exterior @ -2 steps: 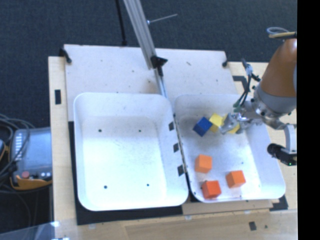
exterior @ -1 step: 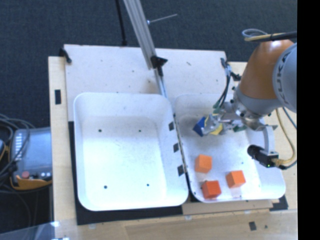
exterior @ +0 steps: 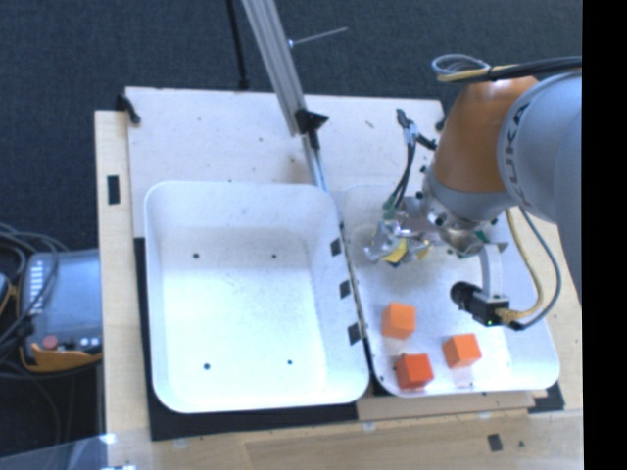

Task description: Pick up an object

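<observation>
Where the arm (exterior: 509, 145) reaches in from your right, its gripper (exterior: 392, 245) sits low over the upper part of the right bin (exterior: 529, 360), with a small yellow object (exterior: 396, 255) right at its tip. You cannot tell whether the pincer is wide, narrow or clamped on that piece. Three orange blocks (exterior: 398, 320), (exterior: 461, 350), (exterior: 414, 370) lie near the right bin's near edge, apart from the gripper. The left bin (exterior: 245, 297) sits beside it.

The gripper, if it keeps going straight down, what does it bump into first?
Probably the small yellow thing right at the gripper, or else the floor of the right bin. Depth is hard to judge from above. The orange blocks lie nearer the camera, off that line.
</observation>
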You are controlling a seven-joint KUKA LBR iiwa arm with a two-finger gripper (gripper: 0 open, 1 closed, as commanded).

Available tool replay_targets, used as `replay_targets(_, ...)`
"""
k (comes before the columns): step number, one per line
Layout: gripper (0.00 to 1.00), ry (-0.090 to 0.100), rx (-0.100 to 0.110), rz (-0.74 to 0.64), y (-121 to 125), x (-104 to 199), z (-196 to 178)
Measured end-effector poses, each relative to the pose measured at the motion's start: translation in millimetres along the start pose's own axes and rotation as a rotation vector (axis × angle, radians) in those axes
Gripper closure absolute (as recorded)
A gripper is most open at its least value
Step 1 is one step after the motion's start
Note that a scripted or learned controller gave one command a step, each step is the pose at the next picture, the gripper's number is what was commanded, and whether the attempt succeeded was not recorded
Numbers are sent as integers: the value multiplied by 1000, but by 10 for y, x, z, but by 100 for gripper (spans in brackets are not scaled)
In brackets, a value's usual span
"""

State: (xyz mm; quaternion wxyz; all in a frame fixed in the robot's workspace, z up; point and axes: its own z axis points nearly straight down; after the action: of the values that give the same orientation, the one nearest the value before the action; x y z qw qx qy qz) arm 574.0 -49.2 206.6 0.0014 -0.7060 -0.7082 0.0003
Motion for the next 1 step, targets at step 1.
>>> replay_targets(1,100,1,-1,-5,-4,612,-30)
